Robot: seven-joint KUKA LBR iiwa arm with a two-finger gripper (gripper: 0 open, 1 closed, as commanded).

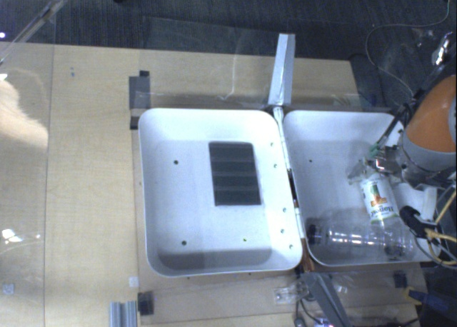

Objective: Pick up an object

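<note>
In the right bin (321, 133) a small bottle (379, 203) with a white, green and orange label lies near the right side. A clear plastic bottle (357, 236) lies on its side along the bin's front wall. My gripper (374, 163) reaches in from the right, low over the small bottle's upper end, and its tip overlaps the bottle's top. The grey arm with its orange band (432, 122) rises behind it. A dark ribbed rectangular block (234, 173) lies flat in the middle of the left bin (164, 175).
A grey divider strip (283, 68) stands up between the two bins at the back. Cables (428, 229) hang at the right edge beside the right bin. A clear plastic sheet (28, 140) covers the wooden bench on the left.
</note>
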